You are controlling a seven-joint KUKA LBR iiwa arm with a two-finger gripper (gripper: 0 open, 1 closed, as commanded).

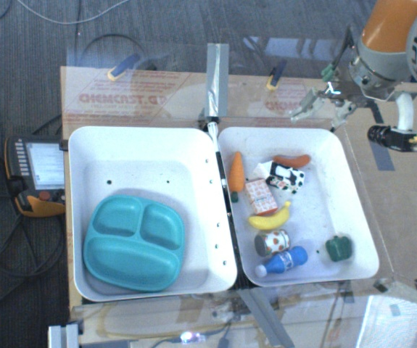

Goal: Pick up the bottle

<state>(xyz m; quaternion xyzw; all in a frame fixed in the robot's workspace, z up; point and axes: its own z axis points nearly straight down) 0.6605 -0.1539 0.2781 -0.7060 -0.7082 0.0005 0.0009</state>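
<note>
A blue bottle [284,260] with a white cap lies on its side near the front edge of the right bin [353,194], cap pointing left. My gripper [320,110] hovers above the bin's far rim at the upper right, well away from the bottle. Its fingers are spread open and nothing sits between them. The orange band of the arm [391,7] rises behind it.
Sharing the right bin are a carrot [236,171], a sausage [291,161], a cow toy [286,177], a red-and-white box [260,196], a banana [270,217], a can [272,241] touching the bottle, and a green pepper [339,248]. A teal divided plate [134,241] lies in the left bin [121,151].
</note>
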